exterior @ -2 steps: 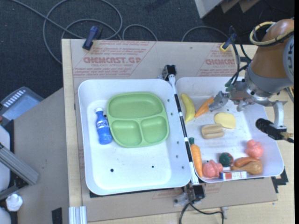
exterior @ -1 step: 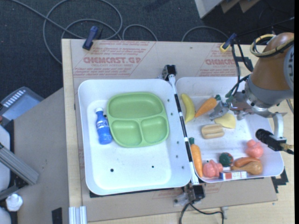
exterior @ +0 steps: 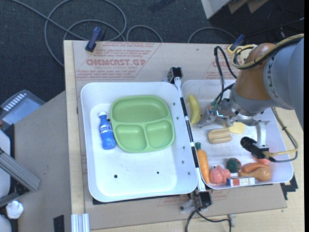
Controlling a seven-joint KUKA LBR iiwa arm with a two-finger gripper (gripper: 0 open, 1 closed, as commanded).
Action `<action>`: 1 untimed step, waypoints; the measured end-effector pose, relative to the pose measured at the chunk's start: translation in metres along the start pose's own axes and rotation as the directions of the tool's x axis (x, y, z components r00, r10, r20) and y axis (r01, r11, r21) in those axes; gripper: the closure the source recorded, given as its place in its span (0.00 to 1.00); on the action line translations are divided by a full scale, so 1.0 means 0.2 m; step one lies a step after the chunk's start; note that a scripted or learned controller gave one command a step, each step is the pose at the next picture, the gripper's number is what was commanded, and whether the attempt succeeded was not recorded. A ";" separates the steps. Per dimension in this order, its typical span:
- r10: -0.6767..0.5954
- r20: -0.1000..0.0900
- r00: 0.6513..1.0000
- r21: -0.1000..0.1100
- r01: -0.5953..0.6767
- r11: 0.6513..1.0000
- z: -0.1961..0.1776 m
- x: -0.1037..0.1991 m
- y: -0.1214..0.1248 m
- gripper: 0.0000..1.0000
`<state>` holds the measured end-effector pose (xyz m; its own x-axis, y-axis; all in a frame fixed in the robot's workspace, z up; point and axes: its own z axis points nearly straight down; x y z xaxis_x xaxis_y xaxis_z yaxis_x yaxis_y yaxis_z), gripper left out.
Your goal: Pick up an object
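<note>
My gripper (exterior: 208, 118) hangs low over the right bin (exterior: 205, 87), between a yellow banana (exterior: 194, 108) on its left and a tan bread roll (exterior: 219, 136) just below it. Nothing shows in its grasp. A pale yellow piece (exterior: 237, 128) lies right of the roll, partly under the wrist. Along the bin's left wall lies an orange carrot (exterior: 203, 164). At the front are a pink toy (exterior: 218, 174), a dark green ball (exterior: 233, 164), an orange-brown piece (exterior: 256, 169) and a red-and-white tube (exterior: 241, 181).
The left bin (exterior: 140, 180) holds a green compartment tray (exterior: 142, 122) and a blue bottle (exterior: 106, 131) lying beside it on the left. The grey arm with its orange band (exterior: 253, 76) covers the right bin's far right part.
</note>
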<state>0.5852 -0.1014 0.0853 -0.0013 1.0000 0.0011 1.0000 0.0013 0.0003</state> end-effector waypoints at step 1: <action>0.002 0.000 1.000 0.003 -0.002 1.000 -0.01 -0.01 -0.12 0.00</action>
<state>0.5615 -0.1038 0.0865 0.0005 1.0000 0.0009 1.0000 -0.0005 -0.0023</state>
